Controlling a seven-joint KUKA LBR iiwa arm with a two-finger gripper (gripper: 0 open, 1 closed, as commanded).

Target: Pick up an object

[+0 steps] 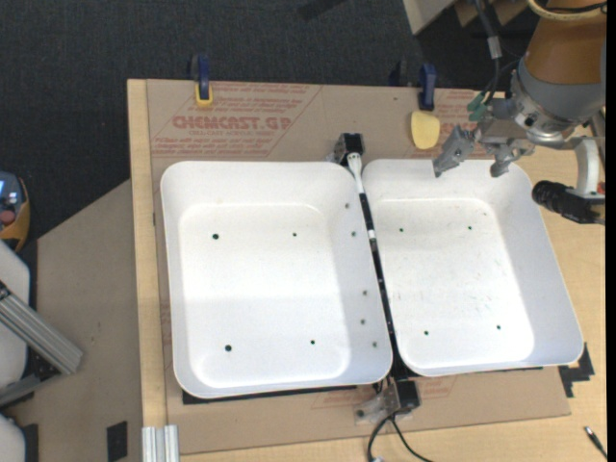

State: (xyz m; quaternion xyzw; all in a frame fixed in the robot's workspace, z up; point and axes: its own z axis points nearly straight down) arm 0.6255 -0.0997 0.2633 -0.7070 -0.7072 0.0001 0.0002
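Observation:
A small pale yellow object (424, 129) lies on the brown board just behind the far left corner of the right bin (544, 258), outside both bins. My gripper (474, 165) hangs over the far edge of the right bin, a little to the right of the yellow object. Its two grey fingers (449, 160) stand apart, open, with nothing between them. The left bin (175, 258) shows a white floor with a few dark dots.
The bins sit side by side on a brown board (250, 118), joined by a black strip with a clip (348, 146) at the far end. Two blue clamps (201, 70) (426, 77) hold the board's far edge. Dark carpet surrounds the bench.

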